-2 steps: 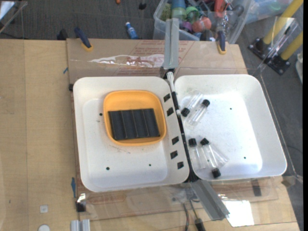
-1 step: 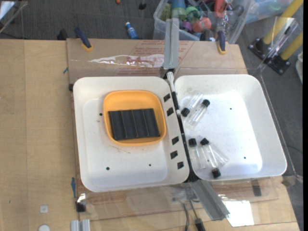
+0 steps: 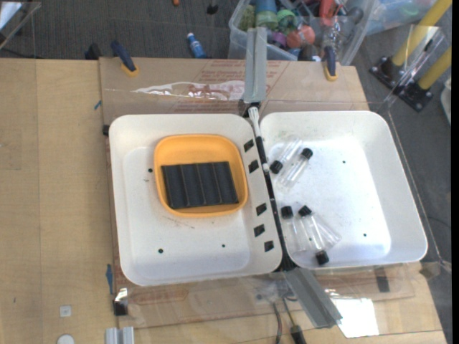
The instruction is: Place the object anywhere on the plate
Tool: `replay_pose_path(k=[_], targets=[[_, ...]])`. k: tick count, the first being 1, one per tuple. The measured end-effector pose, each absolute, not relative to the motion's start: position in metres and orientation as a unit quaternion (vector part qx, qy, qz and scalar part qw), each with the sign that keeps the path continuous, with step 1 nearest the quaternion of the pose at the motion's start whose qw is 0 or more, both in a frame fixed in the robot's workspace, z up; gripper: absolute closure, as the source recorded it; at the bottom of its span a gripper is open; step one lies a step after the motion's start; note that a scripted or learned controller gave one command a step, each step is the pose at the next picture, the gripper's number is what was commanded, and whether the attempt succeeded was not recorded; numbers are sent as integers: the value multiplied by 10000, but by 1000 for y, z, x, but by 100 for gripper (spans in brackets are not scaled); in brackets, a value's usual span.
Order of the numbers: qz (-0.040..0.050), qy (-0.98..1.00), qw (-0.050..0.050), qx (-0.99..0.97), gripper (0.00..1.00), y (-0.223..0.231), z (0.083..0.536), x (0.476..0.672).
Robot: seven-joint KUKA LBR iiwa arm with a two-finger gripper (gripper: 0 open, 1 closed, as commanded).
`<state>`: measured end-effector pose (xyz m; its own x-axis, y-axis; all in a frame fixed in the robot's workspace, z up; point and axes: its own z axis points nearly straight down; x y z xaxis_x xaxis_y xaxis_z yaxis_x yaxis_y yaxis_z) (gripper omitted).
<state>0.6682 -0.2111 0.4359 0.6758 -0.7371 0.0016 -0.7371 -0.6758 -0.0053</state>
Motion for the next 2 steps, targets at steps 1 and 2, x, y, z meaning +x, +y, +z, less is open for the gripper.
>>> replay_pose_path(k=[1,2], targets=[[-15,3429,22,-9394,100,-213,436,668],[-12,3289,23,-9443,100,-217,435,668]])
